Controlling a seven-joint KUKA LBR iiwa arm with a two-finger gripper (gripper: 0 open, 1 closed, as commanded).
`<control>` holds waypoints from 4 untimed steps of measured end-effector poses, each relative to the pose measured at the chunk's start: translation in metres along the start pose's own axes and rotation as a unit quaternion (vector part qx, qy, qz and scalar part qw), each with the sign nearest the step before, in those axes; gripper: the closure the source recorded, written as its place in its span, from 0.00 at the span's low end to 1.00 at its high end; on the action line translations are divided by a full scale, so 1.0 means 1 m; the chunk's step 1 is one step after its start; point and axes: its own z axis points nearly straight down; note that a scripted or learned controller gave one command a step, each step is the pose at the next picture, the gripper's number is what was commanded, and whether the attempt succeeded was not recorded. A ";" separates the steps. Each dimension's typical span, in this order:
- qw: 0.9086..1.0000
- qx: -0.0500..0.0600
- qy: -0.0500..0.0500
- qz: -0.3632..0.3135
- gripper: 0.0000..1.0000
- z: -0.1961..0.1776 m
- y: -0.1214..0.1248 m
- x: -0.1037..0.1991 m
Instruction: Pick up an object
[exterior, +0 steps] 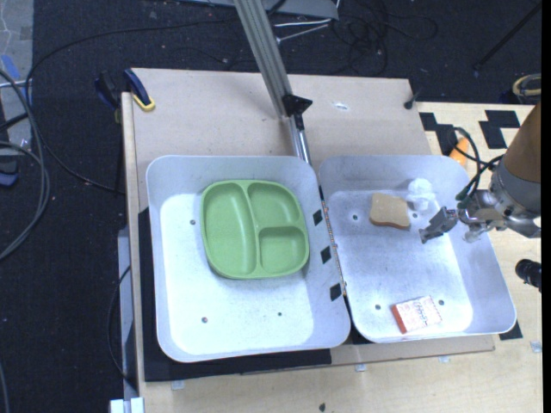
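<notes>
Three loose objects lie in the right bin point(482, 274). A tan bread-like piece point(390, 212) rests toward the back, and a small white crumpled object point(420, 193) sits just right of it. A red and white packet point(417, 314) lies near the front edge. My gripper point(442, 223) reaches in from the right and hovers low over the bin floor, right of the tan piece and just below the white object. Nothing visible is held in it.
The left bin point(172, 317) holds a green divided plate point(256, 229). A metal pole point(269, 50) slants down from the back to the seam between the bins. Black clips point(328, 252) line that seam. The wooden bench point(344, 101) extends behind the bins.
</notes>
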 end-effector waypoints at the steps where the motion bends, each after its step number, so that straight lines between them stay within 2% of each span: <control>1: 1.000 0.000 0.000 -0.001 0.00 0.061 0.007 0.001; 2: 1.000 -0.003 -0.001 -0.001 1.00 0.047 0.008 0.001; 4: 1.000 -0.005 -0.002 -0.002 1.00 -0.039 0.015 -0.001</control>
